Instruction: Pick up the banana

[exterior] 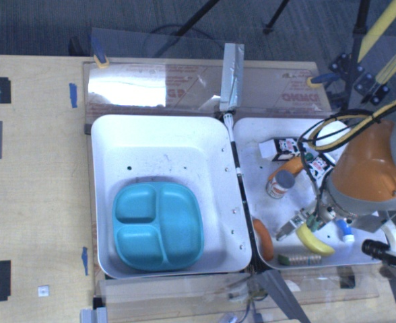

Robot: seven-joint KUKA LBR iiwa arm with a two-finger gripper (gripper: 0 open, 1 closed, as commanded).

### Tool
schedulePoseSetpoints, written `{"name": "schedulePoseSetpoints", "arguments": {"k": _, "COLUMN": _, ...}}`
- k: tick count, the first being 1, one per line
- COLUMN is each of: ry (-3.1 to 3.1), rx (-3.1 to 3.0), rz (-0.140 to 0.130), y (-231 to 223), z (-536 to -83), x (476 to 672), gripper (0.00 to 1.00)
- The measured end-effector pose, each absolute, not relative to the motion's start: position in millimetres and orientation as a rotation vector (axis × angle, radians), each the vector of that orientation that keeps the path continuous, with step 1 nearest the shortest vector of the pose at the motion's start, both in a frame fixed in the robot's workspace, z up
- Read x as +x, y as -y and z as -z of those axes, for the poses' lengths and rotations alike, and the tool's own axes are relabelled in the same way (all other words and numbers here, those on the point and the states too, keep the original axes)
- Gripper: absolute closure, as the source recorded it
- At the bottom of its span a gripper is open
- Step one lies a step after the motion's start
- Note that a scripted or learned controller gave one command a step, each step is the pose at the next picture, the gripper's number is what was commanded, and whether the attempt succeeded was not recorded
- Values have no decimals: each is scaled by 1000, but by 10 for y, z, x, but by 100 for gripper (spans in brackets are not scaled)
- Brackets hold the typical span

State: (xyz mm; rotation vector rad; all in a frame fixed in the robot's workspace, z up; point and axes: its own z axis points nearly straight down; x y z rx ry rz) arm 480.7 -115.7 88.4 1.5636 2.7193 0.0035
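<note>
The yellow banana lies near the front of the right bin, curved, with its upper end right under the gripper. My gripper hangs low over the bin at the end of the grey arm with its orange band. It sits just above and to the left of the banana, touching or nearly touching its end. The view does not show the banana lifted off the bin floor.
In the right bin are a small orange bottle, a black-and-white packet, an orange object by the left wall, a blue item and a dark stick along the front. A blue divided plate lies in the left bin.
</note>
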Motion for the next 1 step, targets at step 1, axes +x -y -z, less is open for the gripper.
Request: {"name": "schedulePoseSetpoints", "arguments": {"k": 1, "ry": -2715, "rx": 1564, "rz": -7, "y": 1159, "z": -992, "x": 4819, "gripper": 100}}
